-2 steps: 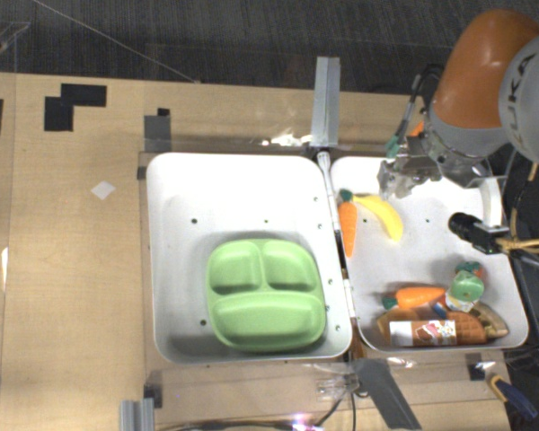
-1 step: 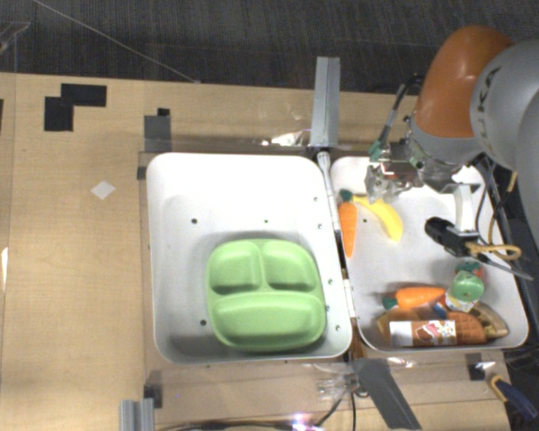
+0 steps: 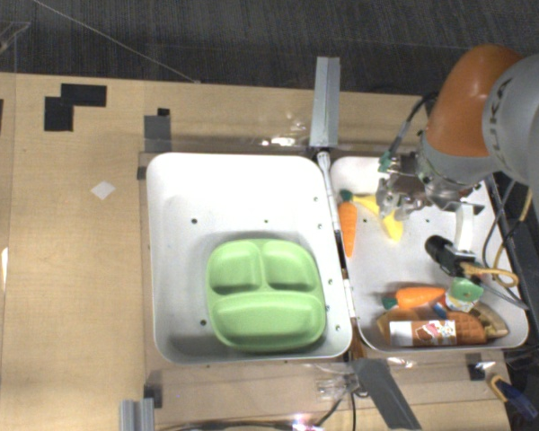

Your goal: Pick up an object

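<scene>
We see gripper point(image 3: 397, 197) low over right bin point(image 3: 364, 317), near its far edge, just above yellow toy point(image 3: 391, 224). Fingers: we cannot tell spread, nor any hold. Carrot point(image 3: 348, 226) against left wall. Bottle point(image 3: 431, 331) at near edge. Green plate point(image 3: 266, 293) in left bin point(image 3: 175, 232).

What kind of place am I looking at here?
Probably a robotics lab test bench: a grey and orange robot arm reaches over two white bins, one holding a green divided plate, the other toy food like a carrot.
</scene>
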Action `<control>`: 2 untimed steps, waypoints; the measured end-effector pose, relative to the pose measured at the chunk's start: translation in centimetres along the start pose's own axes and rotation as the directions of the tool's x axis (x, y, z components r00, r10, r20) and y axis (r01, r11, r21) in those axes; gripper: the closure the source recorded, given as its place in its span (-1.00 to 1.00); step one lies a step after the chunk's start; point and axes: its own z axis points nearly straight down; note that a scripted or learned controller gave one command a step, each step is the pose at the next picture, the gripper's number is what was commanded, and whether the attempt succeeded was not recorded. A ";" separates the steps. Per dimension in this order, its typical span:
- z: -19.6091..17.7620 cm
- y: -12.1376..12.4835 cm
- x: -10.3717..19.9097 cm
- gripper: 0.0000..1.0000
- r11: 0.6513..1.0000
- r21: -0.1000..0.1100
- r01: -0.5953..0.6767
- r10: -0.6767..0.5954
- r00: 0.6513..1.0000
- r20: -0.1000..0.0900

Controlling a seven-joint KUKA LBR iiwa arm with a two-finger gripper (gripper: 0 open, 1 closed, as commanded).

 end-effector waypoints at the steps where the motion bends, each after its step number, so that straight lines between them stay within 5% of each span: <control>1: 0.1 -1.1 -0.3 1.00 0.989 0.002 -0.150 0.150 0.989 0.000; 2: 0.0 -0.5 -2.7 1.00 1.000 -0.001 0.009 -0.009 1.000 0.000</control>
